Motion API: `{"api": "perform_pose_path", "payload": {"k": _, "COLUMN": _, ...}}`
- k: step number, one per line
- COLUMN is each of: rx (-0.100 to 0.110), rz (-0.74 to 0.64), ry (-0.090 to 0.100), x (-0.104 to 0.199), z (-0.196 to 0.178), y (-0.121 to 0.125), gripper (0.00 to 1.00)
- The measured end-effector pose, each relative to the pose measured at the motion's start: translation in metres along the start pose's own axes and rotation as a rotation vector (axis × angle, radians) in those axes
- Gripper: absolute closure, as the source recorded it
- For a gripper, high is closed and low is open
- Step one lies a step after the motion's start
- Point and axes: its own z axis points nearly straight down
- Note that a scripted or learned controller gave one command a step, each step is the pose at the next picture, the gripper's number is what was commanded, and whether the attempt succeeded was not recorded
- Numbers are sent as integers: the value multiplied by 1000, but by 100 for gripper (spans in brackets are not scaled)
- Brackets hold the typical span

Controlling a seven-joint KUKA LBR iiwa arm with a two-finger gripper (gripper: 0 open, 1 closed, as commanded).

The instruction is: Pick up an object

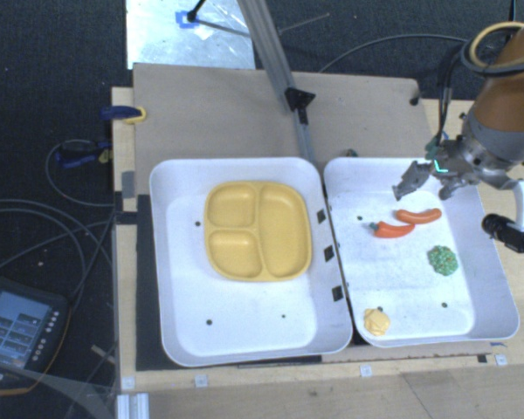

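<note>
Currently:
gripper (pixel 428 180): hovering released above right bin (pixel 498 321); gripping nothing
target: sausage (pixel 418 216), lying beside carrot (pixel 393 229)
advice: descend centred over sausage; avoid clipping carrot

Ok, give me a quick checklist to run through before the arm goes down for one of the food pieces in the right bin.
1. Tool over the right bin, above the sausage: ok.
2. Tool carries nothing: ok.
3. Sausage apart from the carrot: not ok, they lie close together, maybe touching.
4. Broccoli free on all sides: ok.
5. Yellow piece away from the wall: not ok, it sits in the near corner.
6. Finger opening: cannot tell.
</note>
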Motion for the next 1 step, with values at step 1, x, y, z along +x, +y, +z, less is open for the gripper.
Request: {"api": "perform_pose_path", "payload": {"k": 1, "rx": 4, "rz": 4, "ry": -1, "x": -6, "z": 45, "y": 5, "gripper": 0}}
